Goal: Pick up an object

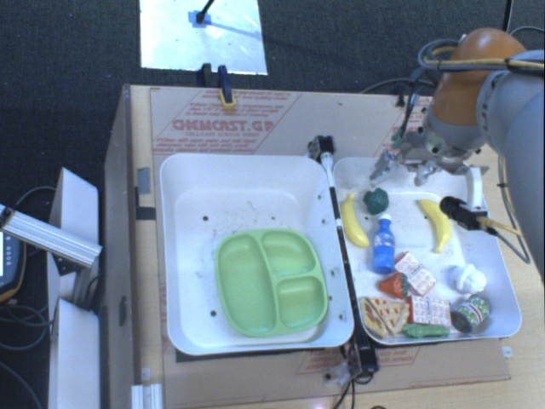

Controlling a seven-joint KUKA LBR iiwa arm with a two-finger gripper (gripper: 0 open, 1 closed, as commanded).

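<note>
My pincer (pixel 403 165) hangs over the far edge of the right bin (pixel 502 313), its fingers spread apart and gripping nothing. Just below it lies a dark green ball (pixel 375 199), between two bananas (pixel 353 221). A blue bottle (pixel 384 243) lies nearer. The left bin (pixel 192 186) bears a green divided tray (pixel 271 281).

Bench (pixel 247 113) bearing two white bins (pixel 183 254)

Bright even overhead light, soft shadows, slight overall blur
</note>
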